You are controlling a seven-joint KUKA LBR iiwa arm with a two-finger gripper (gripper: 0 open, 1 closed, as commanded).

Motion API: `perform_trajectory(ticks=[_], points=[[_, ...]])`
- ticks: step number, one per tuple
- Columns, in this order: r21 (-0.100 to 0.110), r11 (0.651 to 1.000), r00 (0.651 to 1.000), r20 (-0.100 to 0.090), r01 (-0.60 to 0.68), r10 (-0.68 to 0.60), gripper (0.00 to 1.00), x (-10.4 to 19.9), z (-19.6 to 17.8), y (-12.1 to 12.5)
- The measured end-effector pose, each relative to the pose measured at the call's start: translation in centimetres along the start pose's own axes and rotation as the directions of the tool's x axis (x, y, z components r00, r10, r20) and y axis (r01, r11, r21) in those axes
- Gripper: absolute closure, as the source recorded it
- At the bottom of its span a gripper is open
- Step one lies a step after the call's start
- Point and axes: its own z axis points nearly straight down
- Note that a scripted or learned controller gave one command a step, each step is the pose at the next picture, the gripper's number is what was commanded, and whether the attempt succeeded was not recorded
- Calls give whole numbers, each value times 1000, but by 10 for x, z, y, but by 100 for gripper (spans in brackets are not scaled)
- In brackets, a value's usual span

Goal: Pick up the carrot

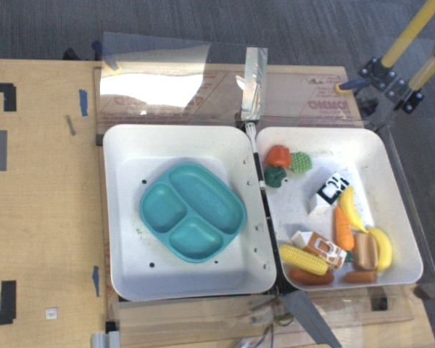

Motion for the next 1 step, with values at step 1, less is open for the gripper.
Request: perform_trajectory(ticks=[1], points=[[-5, 1000, 1000, 24, -15, 16, 100, -42, 161, 38]])
